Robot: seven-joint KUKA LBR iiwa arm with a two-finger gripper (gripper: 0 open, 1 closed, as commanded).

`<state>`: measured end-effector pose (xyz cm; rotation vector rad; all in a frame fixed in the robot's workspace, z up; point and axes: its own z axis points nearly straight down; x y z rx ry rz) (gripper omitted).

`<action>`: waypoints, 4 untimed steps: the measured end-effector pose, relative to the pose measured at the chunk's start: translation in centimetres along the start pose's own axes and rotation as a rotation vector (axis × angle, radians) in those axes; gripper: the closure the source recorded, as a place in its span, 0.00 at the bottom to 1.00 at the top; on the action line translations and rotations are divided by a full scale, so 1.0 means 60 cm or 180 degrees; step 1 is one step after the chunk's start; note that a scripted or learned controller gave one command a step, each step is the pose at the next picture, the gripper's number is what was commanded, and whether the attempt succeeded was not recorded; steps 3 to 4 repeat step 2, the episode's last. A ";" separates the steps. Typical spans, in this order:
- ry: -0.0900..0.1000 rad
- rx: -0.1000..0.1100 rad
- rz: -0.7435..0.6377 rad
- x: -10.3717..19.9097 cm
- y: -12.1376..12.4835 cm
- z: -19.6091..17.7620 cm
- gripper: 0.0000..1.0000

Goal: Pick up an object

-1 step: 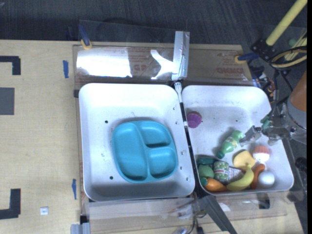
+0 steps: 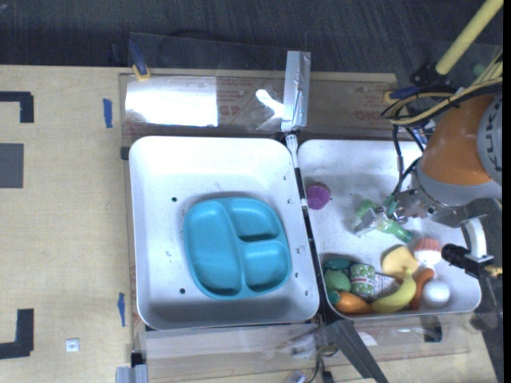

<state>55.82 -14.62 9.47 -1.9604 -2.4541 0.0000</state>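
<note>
My gripper hangs low over the middle of the right bin, under the grey wrist and its orange band. Right at its tip lies a green and clear crinkly object; whether it is gripped I cannot make out. A small purple object sits alone near the bin's left wall. Along the bin's front edge is a pile of toy food: a yellow banana, an orange carrot, a green piece, a patterned can and a white egg.
The left bin holds a blue divided plate. A clear plastic sheet and a silver taped post stand behind the bins. Yellow and black cables trail near the arm at the upper right.
</note>
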 end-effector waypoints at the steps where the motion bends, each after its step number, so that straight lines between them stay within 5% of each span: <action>1: 0.0000 0.0002 0.0000 0.000 0.001 -0.012 1.00; 2: 0.0000 -0.0028 0.0266 0.168 0.049 -0.234 1.00; 4: 0.0000 -0.0028 0.0266 0.168 0.049 -0.234 1.00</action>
